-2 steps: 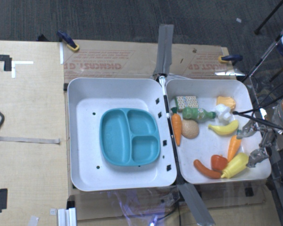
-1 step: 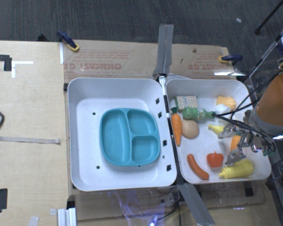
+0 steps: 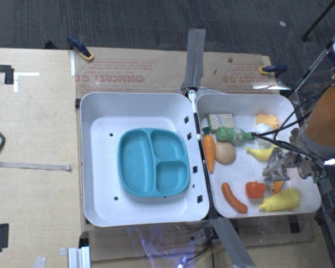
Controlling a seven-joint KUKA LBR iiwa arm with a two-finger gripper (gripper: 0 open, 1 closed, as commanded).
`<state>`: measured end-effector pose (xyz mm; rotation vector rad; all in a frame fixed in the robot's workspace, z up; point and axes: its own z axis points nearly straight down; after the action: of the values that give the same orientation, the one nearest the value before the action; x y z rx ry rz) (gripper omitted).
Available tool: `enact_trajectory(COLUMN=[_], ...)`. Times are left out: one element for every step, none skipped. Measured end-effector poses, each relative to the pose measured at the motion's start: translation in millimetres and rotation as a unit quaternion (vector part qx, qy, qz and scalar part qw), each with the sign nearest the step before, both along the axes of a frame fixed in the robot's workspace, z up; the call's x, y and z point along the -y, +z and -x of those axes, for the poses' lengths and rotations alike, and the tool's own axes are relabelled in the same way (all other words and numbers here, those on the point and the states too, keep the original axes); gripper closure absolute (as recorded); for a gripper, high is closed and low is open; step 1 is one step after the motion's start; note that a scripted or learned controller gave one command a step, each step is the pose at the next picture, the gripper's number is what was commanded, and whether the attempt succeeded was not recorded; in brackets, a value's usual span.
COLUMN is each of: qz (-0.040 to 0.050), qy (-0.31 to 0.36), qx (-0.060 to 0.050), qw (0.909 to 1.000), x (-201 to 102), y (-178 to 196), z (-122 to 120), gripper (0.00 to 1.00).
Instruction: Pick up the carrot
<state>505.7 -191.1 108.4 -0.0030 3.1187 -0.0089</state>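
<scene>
Over the right bin (image 3: pixel 251 214), fingers (image 3: pixel 275 172) seemingly apart, nothing between, carrot (image 3: pixel 209 153) untouched.

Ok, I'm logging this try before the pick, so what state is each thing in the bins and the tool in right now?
carrot: lying flat by the right bin's left wall, not grasped
teal divided plate: upright in the left bin
hot dog: lying flat
tomato: resting loose
mustard bottle: on its side
banana: lying flat
green bottle: on its side
tool: above the right bin, away from the carrot
</scene>
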Motion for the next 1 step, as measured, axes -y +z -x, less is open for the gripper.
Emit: enact_trajectory(qz=[0.0013], qy=[0.002], qx=[0.004], qw=[1.0000], x=[-0.4], y=[11.0], z=[-3.1], gripper=[1.00])
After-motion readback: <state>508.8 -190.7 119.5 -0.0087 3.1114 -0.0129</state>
